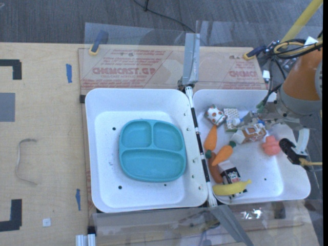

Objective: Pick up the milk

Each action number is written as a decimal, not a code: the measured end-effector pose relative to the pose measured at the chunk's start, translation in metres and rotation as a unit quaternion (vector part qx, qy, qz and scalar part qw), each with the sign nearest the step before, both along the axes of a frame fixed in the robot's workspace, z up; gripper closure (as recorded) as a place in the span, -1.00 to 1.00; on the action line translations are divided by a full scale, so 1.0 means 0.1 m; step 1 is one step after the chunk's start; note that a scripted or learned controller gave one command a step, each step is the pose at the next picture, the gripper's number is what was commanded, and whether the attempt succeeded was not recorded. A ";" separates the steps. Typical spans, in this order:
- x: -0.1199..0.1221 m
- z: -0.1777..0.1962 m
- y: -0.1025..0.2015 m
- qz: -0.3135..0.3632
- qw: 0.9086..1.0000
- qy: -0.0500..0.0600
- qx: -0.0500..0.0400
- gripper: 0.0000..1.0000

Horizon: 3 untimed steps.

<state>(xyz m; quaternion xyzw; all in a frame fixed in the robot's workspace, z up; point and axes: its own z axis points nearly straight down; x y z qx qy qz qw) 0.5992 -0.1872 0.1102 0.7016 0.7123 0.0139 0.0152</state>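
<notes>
Seemingly the milk carton [253,132] is not yet lifted from the right bin [292,181], the gripper [259,119] being poised close over it, its jaw state untellable.

Teal plate [152,150] in left bin [102,106]; carrots [215,147], banana [231,188], milk [231,176] in right bin [292,186].

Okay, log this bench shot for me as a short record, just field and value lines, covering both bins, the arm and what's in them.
left bin: holds a teal divided plate
right bin: toy food in a loose pile
items: two carrots, banana, small black-and-white carton, pink toy, small brown-and-white carton
arm: over the right bin's far right side
gripper: low, by the brown-and-white carton
grasp: cannot tell
</notes>
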 end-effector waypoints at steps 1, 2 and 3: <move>0.04 0.16 -0.04 -0.001 1.000 -0.009 -0.006 1.00; 0.08 0.82 0.02 0.046 0.999 0.019 -0.001 1.00; 0.08 0.82 0.03 0.046 0.999 0.019 -0.001 -1.00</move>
